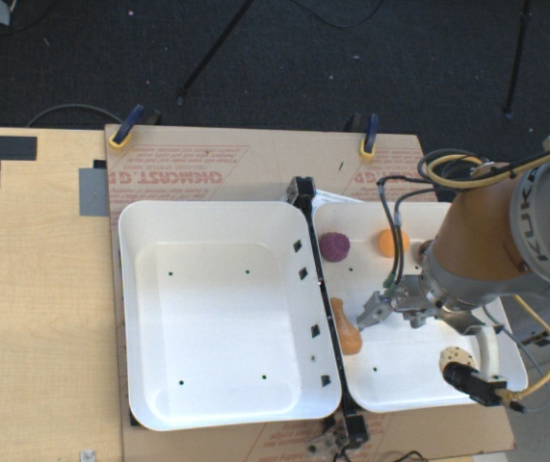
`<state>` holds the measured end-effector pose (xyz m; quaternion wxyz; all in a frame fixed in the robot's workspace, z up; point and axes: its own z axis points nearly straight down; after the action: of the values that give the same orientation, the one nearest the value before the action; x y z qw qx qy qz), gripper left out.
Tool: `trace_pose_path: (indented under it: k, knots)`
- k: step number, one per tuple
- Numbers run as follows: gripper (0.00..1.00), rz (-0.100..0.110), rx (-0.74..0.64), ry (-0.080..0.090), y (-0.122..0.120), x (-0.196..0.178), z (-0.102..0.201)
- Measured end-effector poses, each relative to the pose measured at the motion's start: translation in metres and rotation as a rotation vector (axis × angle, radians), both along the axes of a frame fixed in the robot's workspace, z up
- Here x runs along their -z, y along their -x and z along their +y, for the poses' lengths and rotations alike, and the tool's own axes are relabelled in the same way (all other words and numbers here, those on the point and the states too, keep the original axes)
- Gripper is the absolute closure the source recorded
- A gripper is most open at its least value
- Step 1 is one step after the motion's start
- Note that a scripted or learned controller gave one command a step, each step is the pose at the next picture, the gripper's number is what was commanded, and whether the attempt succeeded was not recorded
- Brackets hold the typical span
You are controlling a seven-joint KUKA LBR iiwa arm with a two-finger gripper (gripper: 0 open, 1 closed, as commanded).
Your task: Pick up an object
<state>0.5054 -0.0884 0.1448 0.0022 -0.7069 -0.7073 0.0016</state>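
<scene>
Camera view: pincer (369, 313) low in the right bin (419, 397), fingers' state impossible to tell. Just below-left, touching or nearly so: elongated orange object (346, 333). Farther up-left: round purple ball (334, 246); above: small orange ball (387, 243).

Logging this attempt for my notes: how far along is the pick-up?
Done: the arm has reached into the right bin, and its pincer is low beside the orange object by the divider. In hand: nothing visibly held. Left: grasping and lifting. The purple ball and orange ball sit untouched farther back.
</scene>
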Motion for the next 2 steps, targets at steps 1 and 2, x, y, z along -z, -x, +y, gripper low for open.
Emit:
trace_pose_path:
  k: [1,2]
  knots:
    - [1.0,-0.004,0.002,0.001,-0.001,-0.012,-0.001]
    - [1.0,-0.01,0.0,0.001,0.004,-0.066,0.007]
